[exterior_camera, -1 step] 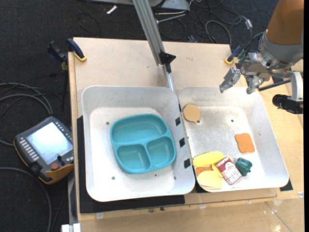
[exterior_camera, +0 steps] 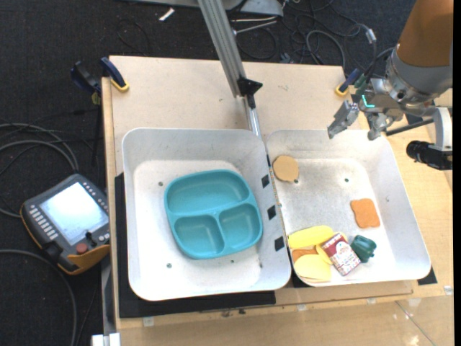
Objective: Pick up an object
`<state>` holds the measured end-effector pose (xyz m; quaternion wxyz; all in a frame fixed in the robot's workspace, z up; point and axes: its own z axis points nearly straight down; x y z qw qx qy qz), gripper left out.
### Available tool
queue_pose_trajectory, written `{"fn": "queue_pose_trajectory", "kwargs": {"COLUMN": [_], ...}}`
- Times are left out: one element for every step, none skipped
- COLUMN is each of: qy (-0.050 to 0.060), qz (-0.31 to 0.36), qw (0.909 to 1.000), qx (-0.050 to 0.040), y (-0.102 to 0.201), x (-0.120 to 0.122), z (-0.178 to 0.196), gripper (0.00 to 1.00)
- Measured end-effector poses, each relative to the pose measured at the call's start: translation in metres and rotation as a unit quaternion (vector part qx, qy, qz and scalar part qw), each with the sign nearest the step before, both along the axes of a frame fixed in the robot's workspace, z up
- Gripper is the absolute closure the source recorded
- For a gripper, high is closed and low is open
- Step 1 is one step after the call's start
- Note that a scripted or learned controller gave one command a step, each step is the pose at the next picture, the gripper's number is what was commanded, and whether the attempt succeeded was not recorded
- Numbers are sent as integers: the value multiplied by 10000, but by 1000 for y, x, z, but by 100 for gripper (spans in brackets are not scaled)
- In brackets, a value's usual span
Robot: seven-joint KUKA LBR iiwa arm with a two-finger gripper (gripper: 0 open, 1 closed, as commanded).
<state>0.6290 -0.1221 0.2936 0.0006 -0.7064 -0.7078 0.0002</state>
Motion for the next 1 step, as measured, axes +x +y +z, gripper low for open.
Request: {"fn": "queue_pose_trajectory", "kwargs": {"qy": [26], "qz": [-15], "qw": [10000], "qx": [-4], "y": [-5], "x": [-8], "z": [-59], "gripper": [0]}}
